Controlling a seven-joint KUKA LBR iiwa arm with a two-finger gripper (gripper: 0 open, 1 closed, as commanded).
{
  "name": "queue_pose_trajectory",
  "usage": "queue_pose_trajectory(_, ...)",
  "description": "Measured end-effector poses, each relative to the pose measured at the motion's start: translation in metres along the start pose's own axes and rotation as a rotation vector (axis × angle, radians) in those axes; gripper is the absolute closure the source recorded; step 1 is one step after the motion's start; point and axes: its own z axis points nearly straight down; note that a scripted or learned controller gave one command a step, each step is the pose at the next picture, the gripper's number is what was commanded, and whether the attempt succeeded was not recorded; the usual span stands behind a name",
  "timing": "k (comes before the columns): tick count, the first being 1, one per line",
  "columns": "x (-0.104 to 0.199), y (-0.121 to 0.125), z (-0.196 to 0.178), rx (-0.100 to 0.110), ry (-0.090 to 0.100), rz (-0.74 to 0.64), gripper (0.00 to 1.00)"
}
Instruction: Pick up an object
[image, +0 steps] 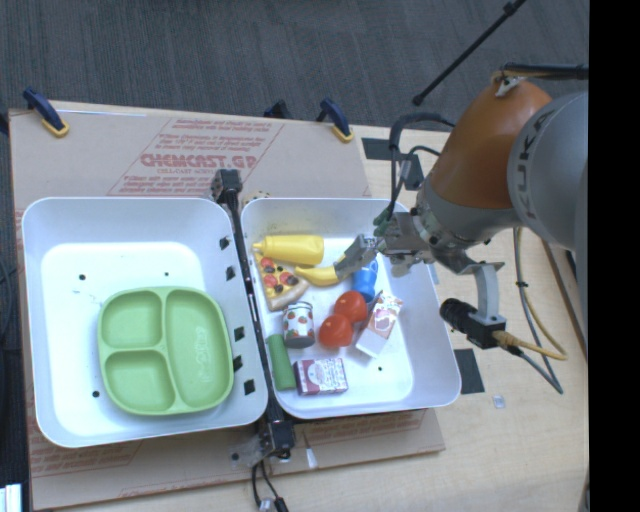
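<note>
The blue bottle (368, 279) stands in the right bin (425, 375), directly under the end effector (362, 253), touching its 6 o'clock side. It is small and bright blue, partly hidden. A red tomato (350, 305) sits at the bottle's 7 o'clock. Whether the end effector is apart or together cannot be told.

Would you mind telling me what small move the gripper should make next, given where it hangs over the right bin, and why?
Probably a short, straight descent. The gripper hangs over the right white bin, just above the small blue plastic bottle and beside the yellow toy banana, with nothing seen between its fingers. Lowering there seems the quickest way to get something to pick up.
</note>
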Motion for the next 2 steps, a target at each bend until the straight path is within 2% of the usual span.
queue_pose_trajectory(2, 0.0000, 0.0000, 0.0000, 0.000, 0.000, 0.000, 0.00)
